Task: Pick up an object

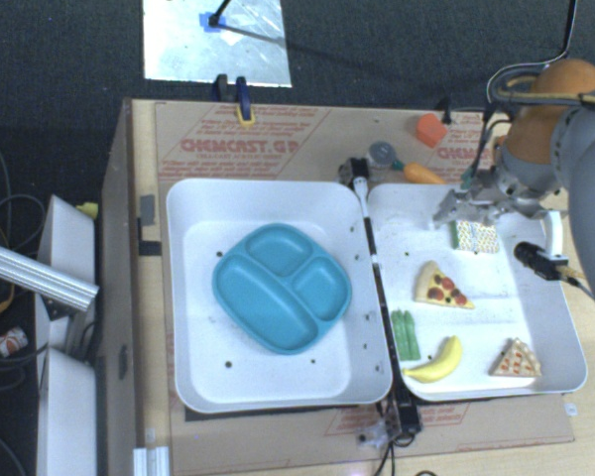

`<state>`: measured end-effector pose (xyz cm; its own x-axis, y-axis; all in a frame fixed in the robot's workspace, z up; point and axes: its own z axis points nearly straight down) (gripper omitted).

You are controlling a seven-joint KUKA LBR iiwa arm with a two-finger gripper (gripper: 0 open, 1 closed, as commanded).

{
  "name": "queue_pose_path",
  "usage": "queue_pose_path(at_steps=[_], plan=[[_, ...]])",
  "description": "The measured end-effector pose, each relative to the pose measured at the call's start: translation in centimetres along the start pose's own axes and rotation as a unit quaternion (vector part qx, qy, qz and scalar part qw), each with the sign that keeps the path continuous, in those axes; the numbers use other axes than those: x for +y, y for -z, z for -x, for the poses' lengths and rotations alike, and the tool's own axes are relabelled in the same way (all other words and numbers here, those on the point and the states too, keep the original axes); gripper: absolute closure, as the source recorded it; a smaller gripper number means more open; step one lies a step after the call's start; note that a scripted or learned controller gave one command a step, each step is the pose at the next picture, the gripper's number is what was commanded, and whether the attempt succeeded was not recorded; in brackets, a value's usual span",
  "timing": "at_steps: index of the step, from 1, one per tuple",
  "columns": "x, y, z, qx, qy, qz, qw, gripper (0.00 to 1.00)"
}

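Hovering at the far end of the right bin (550, 310), the gripper (473, 209) sitting directly above, perhaps touching, a small white block with green dots (476, 236). Treating that block as the likeliest pick, lying near the bin's far wall, well apart from the toy pizza slice (441, 288), the toy banana (436, 360), the green toy vegetable (405, 335) and a second wedge-shaped slice (516, 360).

Judging the block to be light, stiff and not fragile, probably smooth plastic or foam and so a little slippery. Favouring a pinch across its two shorter flat sides, squarely, to avoid it twisting out. Expecting the other toys to be just as light, with the banana's curve and the wedges' tapers offering poorer purchase.

Not managing to tell whether the gripper is released or clenched, nor whether it is gripping the block: metal parts and glare blurring together at the tip. Cutting off the arm at the view's right. Leaving unclear a dark part (540, 259) beside the arm, possibly cabling.
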<state>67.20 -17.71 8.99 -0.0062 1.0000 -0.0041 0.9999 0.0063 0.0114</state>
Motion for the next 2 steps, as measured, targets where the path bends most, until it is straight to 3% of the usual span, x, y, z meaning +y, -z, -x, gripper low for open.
queue_pose_path(at_steps=[1,2], plan=[[-0.15,-0.23,2.80,0.003,-0.001,-0.003,1.0000,0.00],[-0.79,-0.47,2.89,0.001,-0.001,-0.004,1.0000,0.00]])
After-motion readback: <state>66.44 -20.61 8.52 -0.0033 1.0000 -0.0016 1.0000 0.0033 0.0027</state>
